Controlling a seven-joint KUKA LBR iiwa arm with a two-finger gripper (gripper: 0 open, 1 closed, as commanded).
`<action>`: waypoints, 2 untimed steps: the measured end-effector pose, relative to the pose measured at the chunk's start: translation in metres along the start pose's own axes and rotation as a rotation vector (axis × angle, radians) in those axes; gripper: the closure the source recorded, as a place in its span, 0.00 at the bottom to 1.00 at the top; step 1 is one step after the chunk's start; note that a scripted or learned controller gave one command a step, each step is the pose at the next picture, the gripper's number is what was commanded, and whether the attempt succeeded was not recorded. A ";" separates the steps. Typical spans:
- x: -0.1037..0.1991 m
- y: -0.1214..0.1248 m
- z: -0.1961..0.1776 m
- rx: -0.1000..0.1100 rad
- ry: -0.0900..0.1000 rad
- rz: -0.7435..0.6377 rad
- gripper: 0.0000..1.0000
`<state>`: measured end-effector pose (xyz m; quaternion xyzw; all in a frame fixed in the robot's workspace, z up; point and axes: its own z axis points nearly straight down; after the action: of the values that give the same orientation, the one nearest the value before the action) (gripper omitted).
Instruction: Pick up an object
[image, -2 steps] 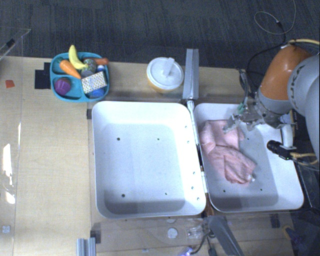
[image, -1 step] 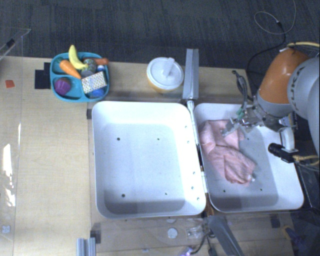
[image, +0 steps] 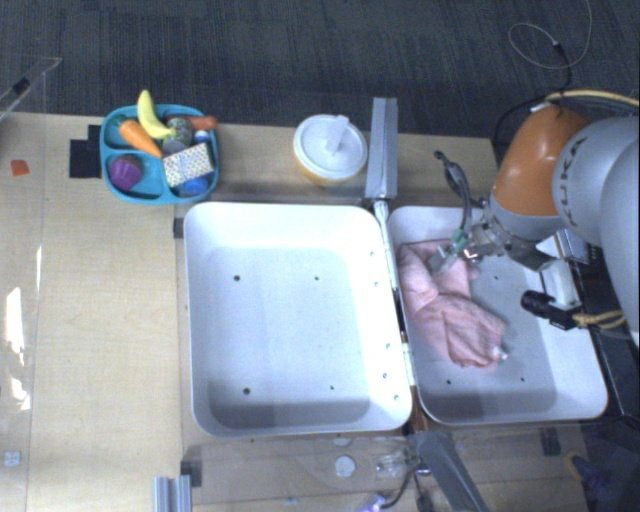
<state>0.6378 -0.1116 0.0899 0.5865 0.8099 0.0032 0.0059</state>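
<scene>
- Pink cloth (image: 452, 310): crumpled in the right bin (image: 560, 400), long axis running from upper left to lower right.
- Gripper (image: 446, 256): at the cloth's upper edge; finger state cannot be told, tips indistinct against the fabric.

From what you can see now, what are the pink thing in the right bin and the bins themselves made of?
The pink thing looks like soft cloth: it lies crumpled in folds with a matte surface. The right bin and left bin seem to be hard plastic, white and smooth, with rounded moulded corners; painted metal is also possible.
</scene>
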 end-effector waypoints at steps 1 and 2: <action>0.000 0.004 -0.015 -0.012 -0.005 -0.001 1.00; 0.049 0.053 -0.098 0.002 0.003 -0.096 1.00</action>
<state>0.6711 -0.0483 0.1880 0.5470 0.8371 0.0031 0.0044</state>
